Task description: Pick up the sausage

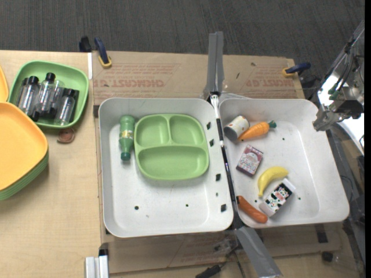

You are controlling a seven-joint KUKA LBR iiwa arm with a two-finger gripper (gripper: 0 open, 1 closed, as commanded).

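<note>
**Robotics lab test cell**

Not a home kitchen. Two white bins (165,225) butted together mid-frame on cardboard sheeting (151,77) clamped to the desk (52,225) with spring clamps (103,54) along the top. Grey carpet (174,10) beyond. Contents are props: plastic toy food, compartment tray (171,146), vials tub (49,94) upper left.

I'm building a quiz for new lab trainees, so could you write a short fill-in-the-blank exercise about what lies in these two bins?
1. The sausage lies in the ____ bin, near its front left corner.
2. The green divided plate has ____ compartments.
3. The green bottle lies just ____ of the plate.
4. The yellow fruit beside the sausage is a ____.

Missing words: right; three; left; banana
</note>
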